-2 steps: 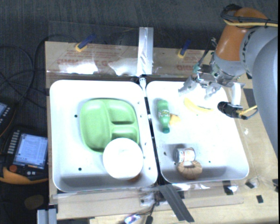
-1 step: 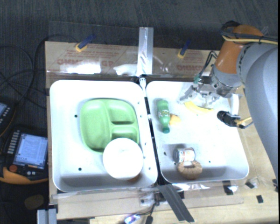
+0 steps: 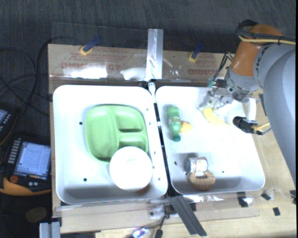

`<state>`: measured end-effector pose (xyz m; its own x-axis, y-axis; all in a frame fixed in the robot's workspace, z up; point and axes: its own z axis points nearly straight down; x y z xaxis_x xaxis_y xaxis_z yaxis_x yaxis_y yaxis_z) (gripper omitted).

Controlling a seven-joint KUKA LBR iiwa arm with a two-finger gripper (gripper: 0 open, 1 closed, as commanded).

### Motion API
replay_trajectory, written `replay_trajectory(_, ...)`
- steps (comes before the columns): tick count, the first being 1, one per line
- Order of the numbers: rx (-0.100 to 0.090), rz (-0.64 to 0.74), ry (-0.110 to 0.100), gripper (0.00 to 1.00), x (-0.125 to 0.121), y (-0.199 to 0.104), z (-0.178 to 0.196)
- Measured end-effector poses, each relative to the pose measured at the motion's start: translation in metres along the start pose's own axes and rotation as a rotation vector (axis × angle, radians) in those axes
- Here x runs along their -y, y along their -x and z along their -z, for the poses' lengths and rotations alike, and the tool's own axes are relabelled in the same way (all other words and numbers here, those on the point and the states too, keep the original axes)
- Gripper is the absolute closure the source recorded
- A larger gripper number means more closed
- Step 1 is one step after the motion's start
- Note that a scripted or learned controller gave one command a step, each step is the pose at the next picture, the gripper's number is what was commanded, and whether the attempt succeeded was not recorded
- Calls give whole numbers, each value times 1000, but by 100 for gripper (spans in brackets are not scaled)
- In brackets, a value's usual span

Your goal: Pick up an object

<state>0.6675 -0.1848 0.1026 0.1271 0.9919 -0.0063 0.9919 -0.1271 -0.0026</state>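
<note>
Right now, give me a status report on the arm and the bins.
Gripper low in right bin, over the banana. Nothing seen held. Green bottle and can nearby, not blocking.

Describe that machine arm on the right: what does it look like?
The arm is a thick, rounded grey tube with an orange band above the wrist. Dark cables loop over the top. Its gripper is a small cluster of silvery metal parts.

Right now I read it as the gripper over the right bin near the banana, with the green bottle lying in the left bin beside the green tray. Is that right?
Not quite. The green bottle lies in the right bin, close to the divider, not in the left one. The rest holds: in the camera view the gripper is over the right bin near the banana, and the green tray sits in the left bin.
</note>
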Motion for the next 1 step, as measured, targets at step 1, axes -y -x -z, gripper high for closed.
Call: replay_trajectory(1, -6, -99, 0, 100, 39, -69, 99)
